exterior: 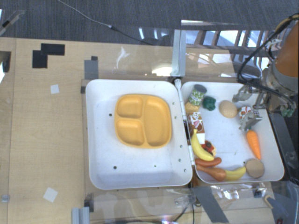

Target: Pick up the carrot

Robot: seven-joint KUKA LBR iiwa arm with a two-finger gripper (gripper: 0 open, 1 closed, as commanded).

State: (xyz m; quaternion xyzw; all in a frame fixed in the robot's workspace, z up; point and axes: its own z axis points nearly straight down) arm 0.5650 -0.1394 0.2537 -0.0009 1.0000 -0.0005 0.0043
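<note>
The orange carrot (253,143) lies along the right side of the right bin (227,139), its thick end pointing to the far side. My gripper (245,109) hovers just beyond that thick end, at the bin's right wall, and is open with its fingers spread wide. One fingertip (248,123) is close to the carrot's top, the other (240,96) is farther back. A small red and white item (245,111) shows in the gap between them; I cannot tell whether it touches either finger.
The left bin (100,162) holds a yellow divided plate (142,120). The right bin also has a beige potato (228,108), a green can (197,96), a dark green piece (209,103), two bananas (201,147), sausages (211,171) and a brown round item (254,168).
</note>
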